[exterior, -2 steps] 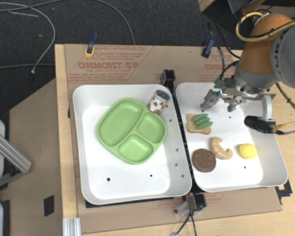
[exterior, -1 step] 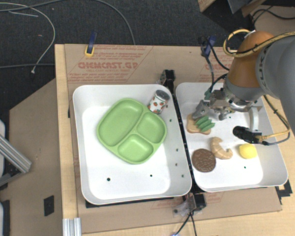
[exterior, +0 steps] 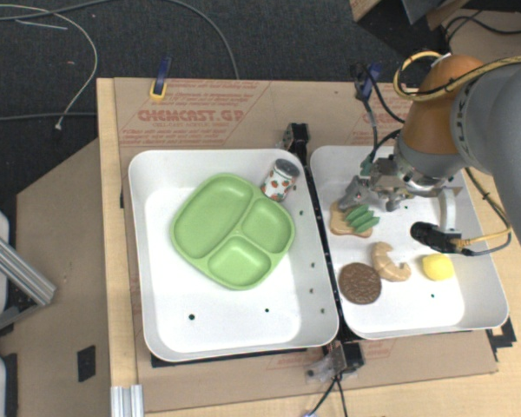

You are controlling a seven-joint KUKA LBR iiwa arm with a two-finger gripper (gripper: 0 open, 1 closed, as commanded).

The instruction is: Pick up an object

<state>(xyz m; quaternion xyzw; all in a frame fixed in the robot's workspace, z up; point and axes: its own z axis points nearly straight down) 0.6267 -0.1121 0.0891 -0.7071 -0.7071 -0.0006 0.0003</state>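
Your arm (exterior: 495, 111) comes in from the right and high, and its grey body crosses the far right corner of the right bin (exterior: 469, 313). The orange band (exterior: 430, 127) sits above the wrist. From there the wrist slants down and away from the arm's base, over the far half of that bin.

The gripper (exterior: 359, 200) is low over the bin floor, near the wall that the two bins share. You cannot tell from this view whether it is released or clenched, and nothing can be confirmed in its grasp.

Positions taken from the gripper:
- The green piece (exterior: 361, 220) is just beneath and in front of the tip, touching it or very nearly so. It rests on a tan slab (exterior: 339, 225) that juts out on the side away from the arm.
- A beige lump (exterior: 390, 264) lies nearer the camera, clear of the tip.
- A brown disc (exterior: 360, 283) lies just beyond the lump, against its side.
- A yellow lump (exterior: 438, 268) lies back toward the arm's side, well apart from the tip.
- Past the shared wall, in the left bin (exterior: 184, 321), a cup (exterior: 280, 179) lies tilted near the tip's level.
- The cup is at the edge of a green plate (exterior: 233, 231), which is farther from the tip.
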